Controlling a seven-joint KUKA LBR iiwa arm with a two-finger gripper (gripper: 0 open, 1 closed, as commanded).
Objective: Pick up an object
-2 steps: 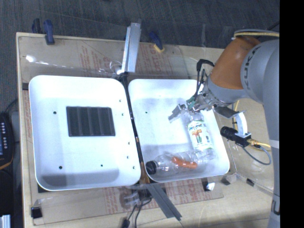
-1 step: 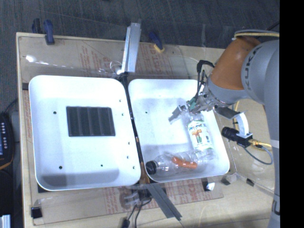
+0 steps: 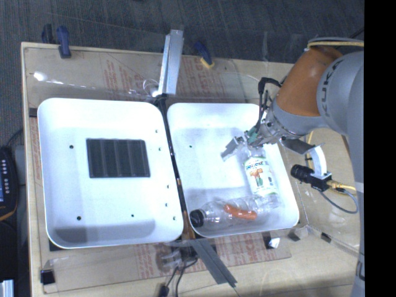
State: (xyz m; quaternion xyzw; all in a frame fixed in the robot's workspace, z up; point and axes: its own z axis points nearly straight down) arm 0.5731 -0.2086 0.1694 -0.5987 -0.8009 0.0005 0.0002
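Observation:
My gripper (image 3: 237, 145) hangs over the middle of the right bin (image 3: 198, 119), open, with nothing between its fingers. Just below and to its right lies a white bottle (image 3: 260, 176) with a green and orange label, its top end close to the gripper. Along that bin's front wall a clear plastic bottle (image 3: 224, 213) with a black cap lies on its side. An orange item (image 3: 241, 214) lies against the clear bottle. A black ridged rectangular plate (image 3: 117, 158) lies flat in the left bin (image 3: 59, 122).
The two bins meet at a dark divider (image 3: 174, 166). A metal bar (image 3: 171, 60) stands behind the bins, with blue clamps (image 3: 62, 39) on the bench's far edge. The arm's orange band (image 3: 303, 85) is above the right bin's far right corner.

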